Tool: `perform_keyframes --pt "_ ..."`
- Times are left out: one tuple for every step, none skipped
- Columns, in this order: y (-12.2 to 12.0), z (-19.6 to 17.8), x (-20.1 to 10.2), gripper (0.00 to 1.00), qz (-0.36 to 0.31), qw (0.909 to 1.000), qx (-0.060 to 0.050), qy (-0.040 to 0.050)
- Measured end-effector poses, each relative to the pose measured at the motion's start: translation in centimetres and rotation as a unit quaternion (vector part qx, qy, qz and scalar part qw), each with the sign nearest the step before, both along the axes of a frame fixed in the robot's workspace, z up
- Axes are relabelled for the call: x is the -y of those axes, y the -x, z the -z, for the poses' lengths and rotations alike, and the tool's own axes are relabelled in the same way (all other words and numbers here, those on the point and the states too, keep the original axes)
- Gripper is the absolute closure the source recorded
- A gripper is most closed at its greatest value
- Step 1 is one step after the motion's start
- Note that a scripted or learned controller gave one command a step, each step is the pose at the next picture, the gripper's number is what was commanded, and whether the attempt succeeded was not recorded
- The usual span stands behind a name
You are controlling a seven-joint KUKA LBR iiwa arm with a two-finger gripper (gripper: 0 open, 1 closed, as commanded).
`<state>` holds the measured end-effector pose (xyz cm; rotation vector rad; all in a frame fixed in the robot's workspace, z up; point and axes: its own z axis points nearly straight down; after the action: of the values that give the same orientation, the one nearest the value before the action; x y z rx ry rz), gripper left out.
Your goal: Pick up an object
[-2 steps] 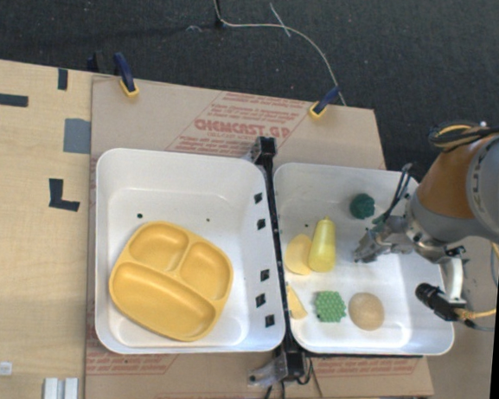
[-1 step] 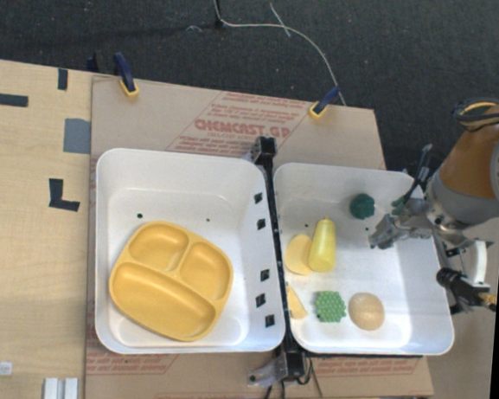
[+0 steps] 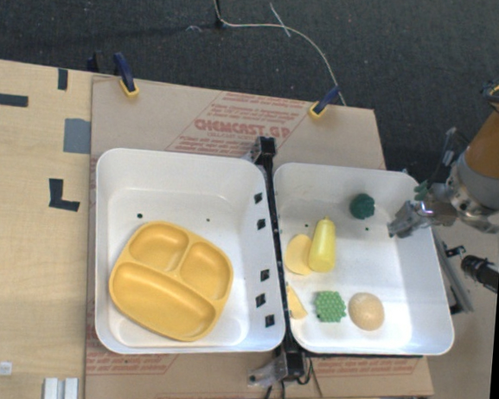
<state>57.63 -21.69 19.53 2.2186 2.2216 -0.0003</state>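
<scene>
Camera view, starting nearest: down at the front of the right bin [image 3: 437, 293] we've got a green knobbly ball [image 3: 329, 306] sitting just beside a beige rounded lump [image 3: 366, 310], with a thin yellow wedge [image 3: 295, 303] tucked near the divider. Over in the left bin [image 3: 112, 182], a yellow divided plate [image 3: 171, 278] lies flat. Moving back, a yellow cylinder [image 3: 323, 244] leans against a pale yellow disc [image 3: 298, 253]. Farther still, a dark green ball [image 3: 363, 206] rests alone. At that bin's far right rim sits the gripper [image 3: 404, 223], nothing seen between its jaws, and whether they're apart or together I cannot tell. All this on the counter [image 3: 20, 244].
</scene>
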Motion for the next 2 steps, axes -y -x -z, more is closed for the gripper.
perform_keyframes --pt "-0.1 -6.1 -0.4 1.00 -0.001 1.0000 0.001 0.0000" --pt "0.8 -4.8 -6.5 1.00 -0.003 1.0000 -0.003 -0.0019"
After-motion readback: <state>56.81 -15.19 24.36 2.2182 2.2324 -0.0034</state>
